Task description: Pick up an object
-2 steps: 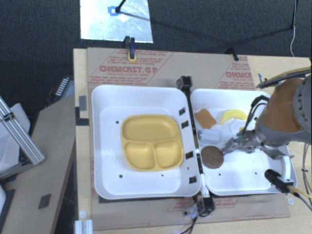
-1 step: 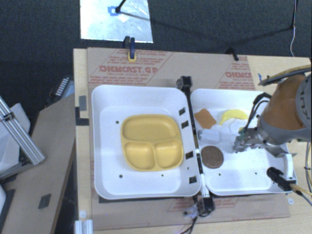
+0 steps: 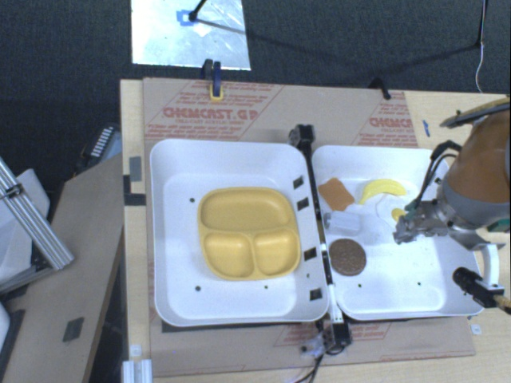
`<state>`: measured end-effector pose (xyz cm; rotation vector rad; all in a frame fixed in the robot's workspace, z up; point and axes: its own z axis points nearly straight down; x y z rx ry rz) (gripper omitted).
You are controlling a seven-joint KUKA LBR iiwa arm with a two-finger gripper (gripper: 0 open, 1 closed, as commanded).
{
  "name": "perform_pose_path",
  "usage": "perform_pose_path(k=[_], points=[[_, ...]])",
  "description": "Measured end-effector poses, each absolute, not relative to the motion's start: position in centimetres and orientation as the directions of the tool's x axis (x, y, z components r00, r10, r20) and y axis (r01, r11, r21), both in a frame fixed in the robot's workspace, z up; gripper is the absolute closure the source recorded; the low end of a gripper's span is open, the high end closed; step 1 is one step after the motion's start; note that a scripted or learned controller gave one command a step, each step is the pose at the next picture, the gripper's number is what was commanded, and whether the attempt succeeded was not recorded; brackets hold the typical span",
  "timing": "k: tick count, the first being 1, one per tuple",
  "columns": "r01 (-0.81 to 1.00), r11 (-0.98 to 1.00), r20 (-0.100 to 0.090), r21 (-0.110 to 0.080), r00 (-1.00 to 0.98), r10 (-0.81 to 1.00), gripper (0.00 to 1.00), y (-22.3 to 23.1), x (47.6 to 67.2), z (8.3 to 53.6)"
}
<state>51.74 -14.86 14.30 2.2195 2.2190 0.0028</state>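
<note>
1. Yellow plastic banana (image 3: 382, 188): in right white bin (image 3: 383, 306), just beside gripper (image 3: 404, 231); looks light, stiff, slick, curved. Grasp across mid-body.
2. Fingers: open or closed, cannot tell.

Glossy white plastic bins (image 3: 239, 154), matt yellow tray (image 3: 243, 234)

We count two shallow white bins: the left bin (image 3: 172, 214) and the right bin (image 3: 399, 298). The left one holds one yellow plastic divided tray (image 3: 243, 231) (three compartments). In the right we count one orange block (image 3: 336, 193), one yellow banana-shaped toy (image 3: 382, 188), one brown round disc (image 3: 347, 257) and one pale clear piece (image 3: 345, 225), too faint to identify.
</note>
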Motion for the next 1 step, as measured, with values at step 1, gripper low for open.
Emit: perform_pose_path(k=[1], points=[[1.0, 0.004, -0.002, 0.006, -0.004, 1.0, 1.0, -15.11, 52.41, 18.75]])
